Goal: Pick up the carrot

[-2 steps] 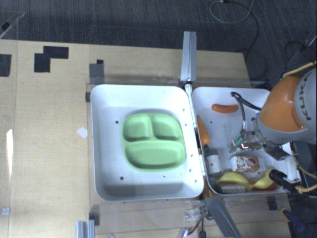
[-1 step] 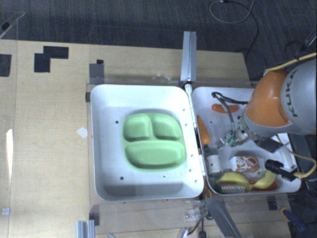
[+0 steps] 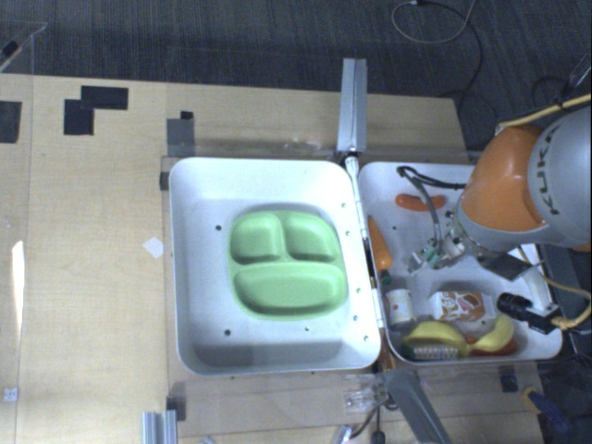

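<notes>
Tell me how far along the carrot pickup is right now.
Nothing looks done yet: the carrot lies against the left wall of the right bin, not lifted. In hand: the arm is over that bin, its tool low, to the right of the carrot and apart from it; whether the tool is open is unclear. Left: reach the carrot, grasp it and lift.

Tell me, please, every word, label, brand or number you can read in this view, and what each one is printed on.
"KU": dark letters on the grey arm, cut off by the picture's edge.
Small white can in the right bin: its label is too blurred to read.
Packet with red print beside the banana: print too small to read.
The green tray and the carrot carry no lettering I can see.
</notes>
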Available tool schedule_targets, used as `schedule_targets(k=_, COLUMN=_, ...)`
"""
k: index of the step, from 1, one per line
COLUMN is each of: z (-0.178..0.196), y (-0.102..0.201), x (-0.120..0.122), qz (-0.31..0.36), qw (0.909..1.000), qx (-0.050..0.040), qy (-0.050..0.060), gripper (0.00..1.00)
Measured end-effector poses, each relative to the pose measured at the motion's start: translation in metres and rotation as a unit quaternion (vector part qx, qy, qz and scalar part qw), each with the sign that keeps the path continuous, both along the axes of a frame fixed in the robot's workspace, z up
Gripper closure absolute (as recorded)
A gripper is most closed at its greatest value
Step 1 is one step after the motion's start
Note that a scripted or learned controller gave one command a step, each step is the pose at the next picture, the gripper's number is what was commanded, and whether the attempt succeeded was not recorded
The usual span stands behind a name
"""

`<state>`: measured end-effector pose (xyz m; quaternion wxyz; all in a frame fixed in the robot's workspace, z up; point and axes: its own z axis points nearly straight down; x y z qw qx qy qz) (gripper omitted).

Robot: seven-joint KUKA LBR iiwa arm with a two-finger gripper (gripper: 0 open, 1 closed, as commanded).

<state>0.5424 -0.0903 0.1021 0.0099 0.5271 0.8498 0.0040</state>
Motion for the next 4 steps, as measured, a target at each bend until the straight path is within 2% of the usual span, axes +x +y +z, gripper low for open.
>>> schedule_targets(k=1, z=-0.009, y=-0.053, x=-0.021, qz=-0.071, qw=0.9974, qx=0.0025, qy=0.008, gripper=1.00)
schedule_targets(k=2, z=0.069, y=-0.025, x=-0.046, qz=0.042, qw=0.9991, qx=0.0006, qy=0.007, gripper=1.00)
schedule_targets(k=3, z=0.069, y=-0.030, x=-0.033, qz=0.032, qw=0.9995, qx=0.0011, qy=0.007, gripper=1.00)
schedule_targets(k=4, z=-0.012, y=-0.015, x=-0.051, qz=-0.085, qw=0.9964, qx=0.0025, qy=0.004, gripper=1.00)
